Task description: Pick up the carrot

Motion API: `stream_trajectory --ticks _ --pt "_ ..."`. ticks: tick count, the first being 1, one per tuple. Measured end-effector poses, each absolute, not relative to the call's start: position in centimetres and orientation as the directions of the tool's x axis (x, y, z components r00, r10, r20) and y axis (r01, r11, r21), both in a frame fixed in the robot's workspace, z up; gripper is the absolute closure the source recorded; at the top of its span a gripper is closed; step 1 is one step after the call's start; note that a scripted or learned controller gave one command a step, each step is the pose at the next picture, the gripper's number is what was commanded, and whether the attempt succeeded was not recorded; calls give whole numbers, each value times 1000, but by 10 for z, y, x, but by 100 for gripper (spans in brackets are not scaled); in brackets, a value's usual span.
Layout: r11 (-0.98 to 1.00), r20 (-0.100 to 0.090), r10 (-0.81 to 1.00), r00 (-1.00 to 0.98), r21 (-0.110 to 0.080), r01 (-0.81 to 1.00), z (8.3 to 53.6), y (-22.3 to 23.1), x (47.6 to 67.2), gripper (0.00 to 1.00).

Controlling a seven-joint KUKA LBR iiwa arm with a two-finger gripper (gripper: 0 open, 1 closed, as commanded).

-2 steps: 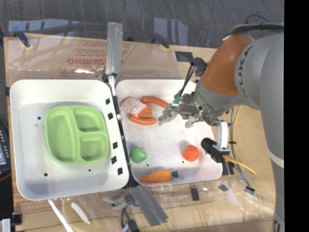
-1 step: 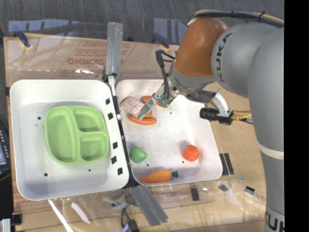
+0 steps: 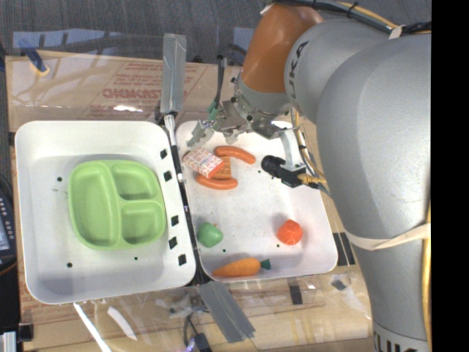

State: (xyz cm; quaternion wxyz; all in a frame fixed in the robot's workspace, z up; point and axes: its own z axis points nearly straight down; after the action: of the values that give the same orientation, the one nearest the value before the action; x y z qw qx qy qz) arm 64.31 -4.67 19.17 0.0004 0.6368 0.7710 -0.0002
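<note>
Orange was the colour we looked for, and the carrot (image 3: pixel 239 268) lay on its side against the near wall of the right bin (image 3: pixel 316 218), green top pointing right, well apart from our gripper (image 3: pixel 209 128) and toward the camera from it. Our gripper hung over the far left corner of that bin, just above a small red-and-white box (image 3: pixel 206 164) and two sausages (image 3: pixel 226 169); we could not tell how its jaws stood, and nothing showed between them. Between the jaws and the carrot lay bare bin floor, with a green pepper (image 3: pixel 210 234) a little to the carrot's left and a tomato (image 3: pixel 289 232) up to its right. We judged the task to be at the approach step, with no grasp begun. The next move, as we saw it, called for carrying the wrist across the bin toward the near wall, turning the jaws to straddle the carrot's narrow width, and descending without catching the wall
</note>
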Motion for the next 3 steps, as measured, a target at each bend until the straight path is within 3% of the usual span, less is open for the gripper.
stream_trajectory --ticks 1,2,3 --pt "122 0 993 -122 -4 993 191 -47 560 0" --pt "-140 0 990 140 -7 990 111 -97 523 0" --pt "154 -2 988 -154 1 988 213 -156 557 0"
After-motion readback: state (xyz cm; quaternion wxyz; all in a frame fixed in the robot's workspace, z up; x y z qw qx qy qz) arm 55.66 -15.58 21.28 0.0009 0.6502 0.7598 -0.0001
